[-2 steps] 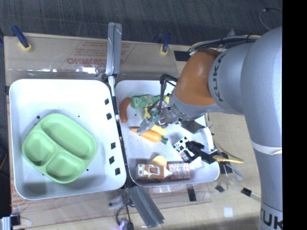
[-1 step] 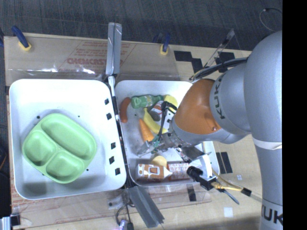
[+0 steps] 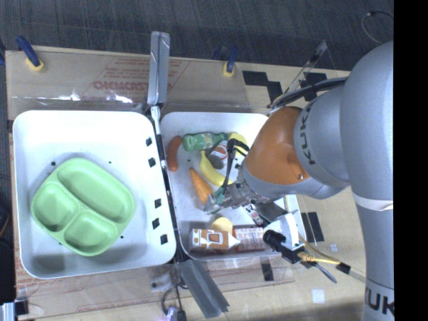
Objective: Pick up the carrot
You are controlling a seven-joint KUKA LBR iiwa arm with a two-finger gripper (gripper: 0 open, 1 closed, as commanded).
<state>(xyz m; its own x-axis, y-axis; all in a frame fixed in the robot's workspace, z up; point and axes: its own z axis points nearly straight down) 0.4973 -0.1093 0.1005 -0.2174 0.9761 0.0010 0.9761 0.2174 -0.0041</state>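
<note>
carrot (image 3: 199,186) lies slanted, tip toward lower right.

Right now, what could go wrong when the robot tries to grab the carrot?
The carrot lies close beside the banana, so the gripper might nudge or grab the banana instead. The carrot also sits near the bin wall, with a sausage just above it, so there's little room and it could slip away.
</note>
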